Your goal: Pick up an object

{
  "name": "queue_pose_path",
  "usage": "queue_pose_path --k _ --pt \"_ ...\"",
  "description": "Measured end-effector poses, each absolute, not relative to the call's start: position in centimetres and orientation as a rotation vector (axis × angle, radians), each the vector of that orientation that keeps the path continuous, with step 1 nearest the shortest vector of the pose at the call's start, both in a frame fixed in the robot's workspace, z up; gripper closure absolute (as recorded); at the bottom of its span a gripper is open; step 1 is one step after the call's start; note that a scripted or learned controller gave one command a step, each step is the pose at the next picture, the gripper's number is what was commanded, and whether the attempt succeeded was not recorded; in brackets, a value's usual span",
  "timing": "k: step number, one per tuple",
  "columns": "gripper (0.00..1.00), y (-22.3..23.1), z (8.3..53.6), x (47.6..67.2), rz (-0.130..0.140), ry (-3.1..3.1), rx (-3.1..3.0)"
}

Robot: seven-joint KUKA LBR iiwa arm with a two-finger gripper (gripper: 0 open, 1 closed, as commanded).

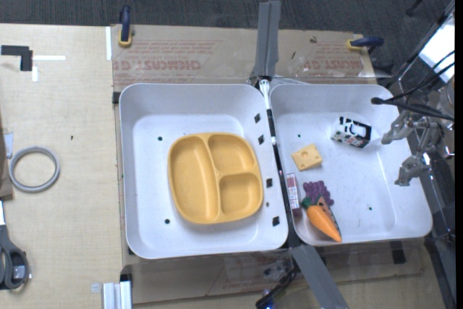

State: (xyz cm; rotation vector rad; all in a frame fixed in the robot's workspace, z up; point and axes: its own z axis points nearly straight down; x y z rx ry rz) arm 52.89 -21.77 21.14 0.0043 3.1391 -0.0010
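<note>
The right bin (376, 210) holds several small items. A yellow cheese wedge (307, 156) lies near its middle, and a black-and-white packet (351, 132) lies farther back. Along the left wall rests a thin red-and-white stick (291, 189). A purple grape bunch (316, 192) sits beside it, touching an orange carrot (323, 221) in the front left corner. My gripper (400, 154) hovers over the right rim of this bin, open, with nothing between its fingers. It is well to the right of all the items.
The left bin (141, 155) holds a yellow divided plate (215, 177). On the wooden bench to the left lie a grey tape ring (32, 168) and scissors (13, 265). Clamps (125, 27) hold the cardboard behind the bins.
</note>
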Motion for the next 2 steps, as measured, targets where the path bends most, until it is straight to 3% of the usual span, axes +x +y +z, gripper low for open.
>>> queue_pose_path --k 1,2 --pt "0.00 -22.1 12.8 57.6 -0.002 3.123 0.284" --pt "0.00 -9.8 9.2 54.8 0.001 3.092 0.553"
